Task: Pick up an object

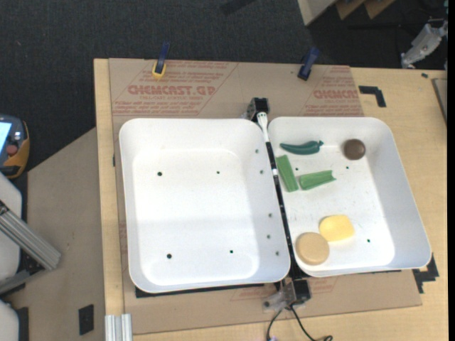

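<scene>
Here, the gripper's state could not be told, and the objects to pick all lay in the right bin (398, 190)

Nothing let one judge whether the gripper was open or closed; in the right bin a dark green pepper-shaped piece (302, 146) sat near the far wall, a brown round object (353, 148) to its right, a green strip (286, 172) lay along the inner wall with a green wedge (316, 180) just beside it, and a yellow block (336, 229) touched a tan disc (312, 248) at the near side; the left bin (131, 190) adjoined it, both on a printed cardboard sheet (114, 119) held by two blue clamps (163, 52)
</scene>
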### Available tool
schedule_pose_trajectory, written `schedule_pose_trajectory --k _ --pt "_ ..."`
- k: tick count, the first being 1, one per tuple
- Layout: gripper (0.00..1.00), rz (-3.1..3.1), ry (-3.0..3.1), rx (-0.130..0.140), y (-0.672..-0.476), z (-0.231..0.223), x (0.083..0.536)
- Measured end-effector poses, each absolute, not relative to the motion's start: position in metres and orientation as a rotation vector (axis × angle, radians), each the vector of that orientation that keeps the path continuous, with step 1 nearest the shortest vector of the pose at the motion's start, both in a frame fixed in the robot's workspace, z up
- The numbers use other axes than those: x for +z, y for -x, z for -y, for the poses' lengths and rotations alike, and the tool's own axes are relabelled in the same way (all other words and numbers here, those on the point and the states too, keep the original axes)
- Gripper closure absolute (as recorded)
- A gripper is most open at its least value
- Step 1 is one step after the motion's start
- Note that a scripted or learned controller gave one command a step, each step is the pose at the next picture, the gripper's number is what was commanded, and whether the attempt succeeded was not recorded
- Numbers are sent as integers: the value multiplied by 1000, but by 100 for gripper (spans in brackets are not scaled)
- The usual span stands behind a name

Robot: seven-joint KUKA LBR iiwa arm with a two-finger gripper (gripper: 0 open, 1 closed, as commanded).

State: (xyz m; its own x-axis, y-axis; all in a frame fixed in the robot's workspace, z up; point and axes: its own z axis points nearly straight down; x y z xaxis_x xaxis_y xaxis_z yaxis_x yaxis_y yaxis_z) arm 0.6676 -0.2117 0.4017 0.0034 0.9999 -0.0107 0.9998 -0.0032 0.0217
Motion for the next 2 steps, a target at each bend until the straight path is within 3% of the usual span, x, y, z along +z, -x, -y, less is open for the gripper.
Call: schedule_pose_trajectory --k 1,2 --pt "100 -2216 -2214 2 -667 208 401" --pt "100 -2224 -2208 11 -647 134 463"
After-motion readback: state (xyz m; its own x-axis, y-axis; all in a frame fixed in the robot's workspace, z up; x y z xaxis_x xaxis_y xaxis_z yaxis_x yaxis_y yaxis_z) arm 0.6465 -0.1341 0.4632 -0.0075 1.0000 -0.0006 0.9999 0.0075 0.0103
